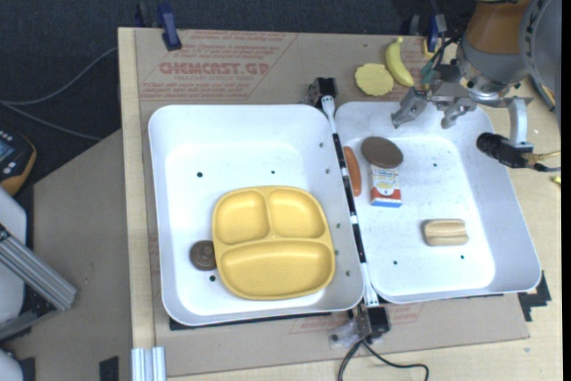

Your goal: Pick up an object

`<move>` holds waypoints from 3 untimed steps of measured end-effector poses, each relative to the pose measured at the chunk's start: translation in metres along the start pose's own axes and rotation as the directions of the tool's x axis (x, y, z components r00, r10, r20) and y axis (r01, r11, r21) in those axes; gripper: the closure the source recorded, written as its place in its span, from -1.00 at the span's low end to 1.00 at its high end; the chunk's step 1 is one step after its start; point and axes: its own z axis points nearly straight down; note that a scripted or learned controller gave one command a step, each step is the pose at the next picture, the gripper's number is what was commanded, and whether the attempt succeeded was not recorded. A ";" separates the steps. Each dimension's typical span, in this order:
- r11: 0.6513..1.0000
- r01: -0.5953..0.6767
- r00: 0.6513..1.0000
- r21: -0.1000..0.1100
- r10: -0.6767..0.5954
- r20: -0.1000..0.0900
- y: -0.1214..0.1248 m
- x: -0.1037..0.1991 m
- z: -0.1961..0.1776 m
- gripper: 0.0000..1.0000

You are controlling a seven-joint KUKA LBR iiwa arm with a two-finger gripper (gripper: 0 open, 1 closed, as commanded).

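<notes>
My gripper [432,111] hangs over the far edge of the right bin [500,219], open, with nothing between its two spread fingers. In that bin, nearer the camera than the gripper, lie a brown round disc [382,152], an orange-red sausage [353,171] along the left wall, a small white, red and blue carton [385,188] and a tan bread roll [444,232]. The disc is the closest to the gripper, a little below and left of it.
The left bin [178,147] holds a yellow divided plate [272,241] with a small brown round piece [203,255] at its left. A banana [399,62] and a yellow lumpy piece [374,79] lie on the board beyond the right bin.
</notes>
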 end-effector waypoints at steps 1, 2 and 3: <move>1.000 -0.001 1.000 -0.010 0.001 0.000 0.003 0.025 0.079 -1.00; 1.000 -0.001 1.000 -0.008 0.001 0.003 -0.009 0.036 0.076 -1.00; 1.000 -0.002 1.000 -0.008 0.002 0.003 -0.014 0.041 0.076 -1.00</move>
